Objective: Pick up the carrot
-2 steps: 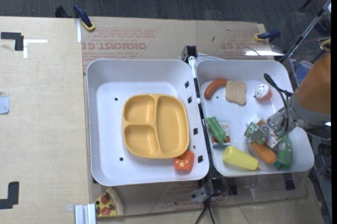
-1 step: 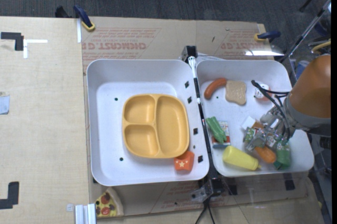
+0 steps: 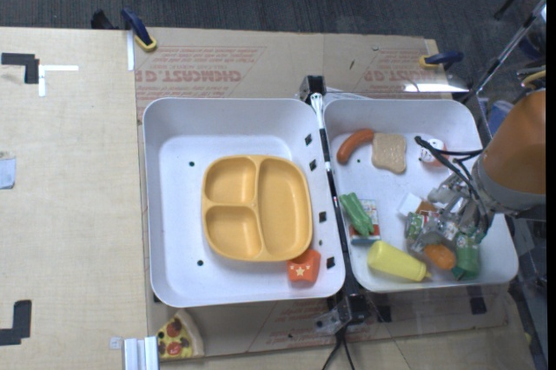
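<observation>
the pincer (image 3: 447, 231) hovers low over the carrot (image 3: 440, 256) in the right bin's (image 3: 382, 109) near right corner, its grip state unclear, so the grasp step calls for closing squarely around the carrot.

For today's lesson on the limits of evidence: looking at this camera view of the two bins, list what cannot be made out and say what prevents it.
- Carrot: partly covered by the gripper, so its full shape is hidden.
- Gripper: too cluttered and small to tell whether it is open or shut.
- Pizza toy: partly tucked under the left bin.
- Arm: cut off by the right edge.
</observation>
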{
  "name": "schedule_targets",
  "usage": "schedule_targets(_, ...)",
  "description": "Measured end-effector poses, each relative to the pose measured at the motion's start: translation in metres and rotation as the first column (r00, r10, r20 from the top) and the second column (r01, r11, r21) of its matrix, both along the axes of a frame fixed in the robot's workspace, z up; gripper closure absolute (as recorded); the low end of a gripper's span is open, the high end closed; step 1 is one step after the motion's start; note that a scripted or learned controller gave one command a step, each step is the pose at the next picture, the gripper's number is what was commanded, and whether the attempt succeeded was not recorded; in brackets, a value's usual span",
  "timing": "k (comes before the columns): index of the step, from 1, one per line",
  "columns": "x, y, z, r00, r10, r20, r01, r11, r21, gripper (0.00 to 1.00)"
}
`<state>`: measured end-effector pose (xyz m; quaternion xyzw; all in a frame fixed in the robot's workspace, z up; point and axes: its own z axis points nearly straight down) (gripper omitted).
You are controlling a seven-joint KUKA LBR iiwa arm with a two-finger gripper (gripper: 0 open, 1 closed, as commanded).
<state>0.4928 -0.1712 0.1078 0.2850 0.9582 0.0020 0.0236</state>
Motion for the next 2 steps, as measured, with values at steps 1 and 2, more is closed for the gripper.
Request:
schedule_targets(1, 0.0002, -0.0068, -0.0004, 0.997, -0.073, -0.003, 0.073, 0.997, 0.010, 0.00)
schedule_targets(2, -0.0003, -0.0100, 0.0000, 0.985, 0.173, -0.003, -0.174, 0.985, -0.016, 0.00)
